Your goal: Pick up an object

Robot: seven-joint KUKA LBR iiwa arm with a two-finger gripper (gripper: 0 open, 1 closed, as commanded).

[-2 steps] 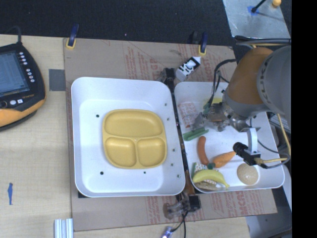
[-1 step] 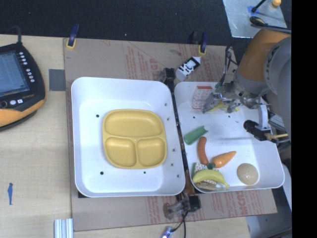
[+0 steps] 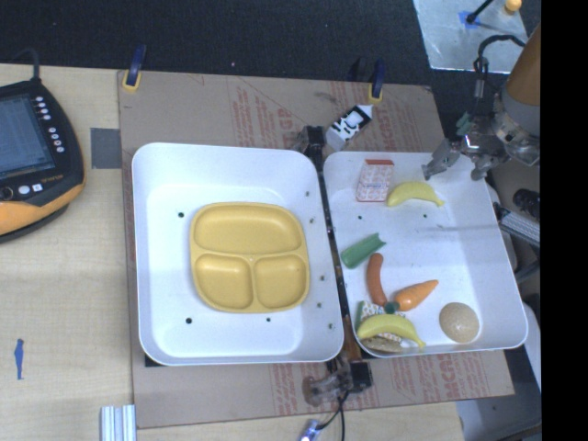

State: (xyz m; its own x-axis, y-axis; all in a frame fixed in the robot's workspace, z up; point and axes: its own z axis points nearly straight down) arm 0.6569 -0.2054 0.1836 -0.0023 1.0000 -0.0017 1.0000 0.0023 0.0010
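Objects for picking lie in the right bin [image 3: 478, 246], the one nearer the arm. At its far end sit a pink-and-white packet [image 3: 374, 181] and, just beside it, a yellow banana [image 3: 415, 194]. Toward the middle lies a green piece [image 3: 362, 250], with a red-orange sausage shape [image 3: 376, 278] just below it and an orange carrot [image 3: 415, 294] to that one's right. In the near corner a second banana [image 3: 390, 327] rests across a small heap of items too jumbled to name, and a round beige ball [image 3: 458, 322] sits near the bin's near right corner.

Above the far right corner of this bin hangs the end effector [image 3: 464, 162], well apart from the ball and carrot and nearest to the first banana. Its metal fingers spread apart, one reaching toward the banana side and the other toward the bin's right rim, with nothing between them. No object touches them.

Left of this bin, touching it along one edge, is the left bin [image 3: 156, 246], which holds a yellow divided tray [image 3: 249, 254] with three compartments. Both bins rest on a brown cardboard sheet [image 3: 230, 99] on the bench [image 3: 64, 283]. A handheld control pendant [image 3: 32, 154] with an orange rim lies at the bench's left edge.
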